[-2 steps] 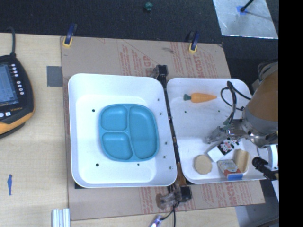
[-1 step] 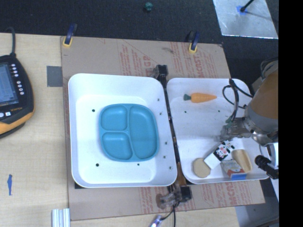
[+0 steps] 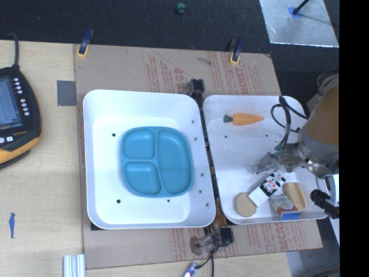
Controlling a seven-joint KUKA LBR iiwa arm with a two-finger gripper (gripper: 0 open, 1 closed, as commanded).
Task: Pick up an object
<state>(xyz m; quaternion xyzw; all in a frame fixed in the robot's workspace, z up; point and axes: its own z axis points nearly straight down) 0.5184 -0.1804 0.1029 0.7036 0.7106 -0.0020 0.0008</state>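
The right bin [image 3: 230,149] holds several small objects. An orange toy carrot [image 3: 245,119] lies near its far edge. At the front lie a round beige biscuit [image 3: 245,205], a white packet with black and red print [image 3: 270,186], a tan bread-like piece [image 3: 296,195] and a small grey box with red and blue edges [image 3: 283,205]. My gripper [image 3: 274,161] hangs low over the right part of this bin, just above the white packet. Nothing can be seen held in it.
The left bin [image 3: 104,154] carries a blue divided plate [image 3: 157,161]. A teach pendant [image 3: 14,114] lies on the bench at far left. Black cables [image 3: 283,117] loop beside the arm's wrist [image 3: 323,126]. Clamps [image 3: 234,51] pin the cardboard underlay.
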